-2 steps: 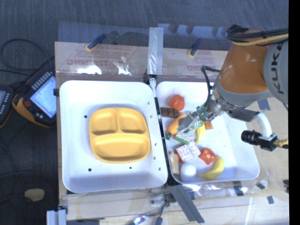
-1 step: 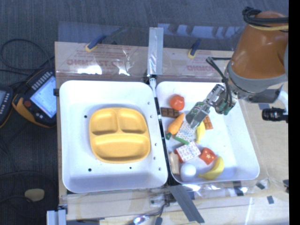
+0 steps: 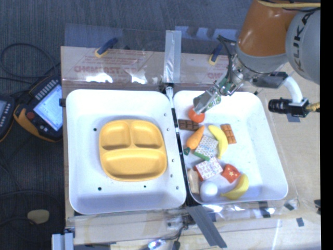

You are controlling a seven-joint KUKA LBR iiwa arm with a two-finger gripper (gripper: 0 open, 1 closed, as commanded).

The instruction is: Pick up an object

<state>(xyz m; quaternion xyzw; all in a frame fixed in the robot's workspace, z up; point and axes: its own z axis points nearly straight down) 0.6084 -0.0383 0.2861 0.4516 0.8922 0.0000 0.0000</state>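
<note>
At the near edge of the right bin (image 3: 270, 155) we see a smooth white egg-shaped piece (image 3: 209, 189) and a curved yellow banana (image 3: 237, 187), both glossy plastic. Left of that bin, the left bin (image 3: 78, 139) holds a yellow tray (image 3: 133, 149) moulded into three rounded compartments. Inside the right bin's left half sit an orange carrot (image 3: 195, 137), two patterned white blocks (image 3: 206, 146) and a second banana (image 3: 218, 139), with a brown bar (image 3: 228, 133) and a red block (image 3: 230, 173) further right. Above that bin's far side, the grey arm with its orange band angles down and leftward; its gripper (image 3: 205, 102) hangs over the far left corner, directly above a round orange-red piece (image 3: 196, 115). We cannot tell how the claw is set. Letters "KU" show on the arm's grey casing.
</note>
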